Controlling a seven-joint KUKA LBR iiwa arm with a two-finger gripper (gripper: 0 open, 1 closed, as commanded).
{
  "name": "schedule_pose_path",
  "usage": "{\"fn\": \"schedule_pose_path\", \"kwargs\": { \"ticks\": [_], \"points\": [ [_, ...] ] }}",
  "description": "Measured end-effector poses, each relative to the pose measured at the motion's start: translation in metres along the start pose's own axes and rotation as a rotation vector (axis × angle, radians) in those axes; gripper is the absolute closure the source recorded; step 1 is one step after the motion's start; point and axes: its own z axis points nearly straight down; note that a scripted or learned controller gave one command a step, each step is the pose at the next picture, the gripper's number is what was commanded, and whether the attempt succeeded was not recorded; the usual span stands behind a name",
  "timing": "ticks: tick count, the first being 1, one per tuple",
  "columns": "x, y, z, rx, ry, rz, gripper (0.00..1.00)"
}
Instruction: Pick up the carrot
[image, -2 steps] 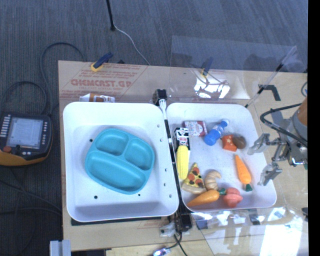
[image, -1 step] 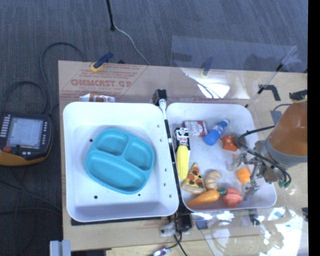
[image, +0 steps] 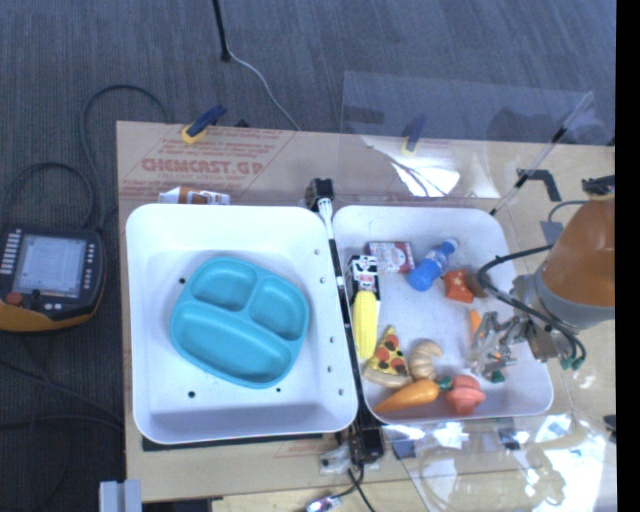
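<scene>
orange carrot (image: 408, 396): lies near the front wall of the right bin (image: 520, 240), tip pointing left, thick end beside a red-pink toy (image: 466, 396).
gripper (image: 494, 346): hangs over the right part of the right bin, well to the right of the carrot and apart from it; whether the fingers are spread or pressed together, cannot tell, the metal is a blur from here.
arm (image: 585, 262): grey with orange band, reaching in from the right edge.
near the carrot: pizza slice (image: 388, 352), croissant (image: 427, 355), yellow corn (image: 365, 318).
farther back: blue bottle (image: 432, 265), red packet (image: 390, 257).
left bin (image: 160, 230): holds a blue divided plate (image: 240, 320).
</scene>
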Motion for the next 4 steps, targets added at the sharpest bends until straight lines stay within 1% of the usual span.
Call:
{"fn": "schedule_pose_path", "kwargs": {
  "ticks": [1,2,3,4],
  "points": [
    [-0.009,0.046,0.011,0.006,-0.002,-0.232,1.0],
    [-0.011,0.046,0.001,0.01,-0.006,-0.232,1.0],
    [-0.011,0.052,0.012,0.0,0.006,0.095,1.0],
    [-0.013,0.052,0.002,0.004,0.002,0.094,1.0]
  ]
}}
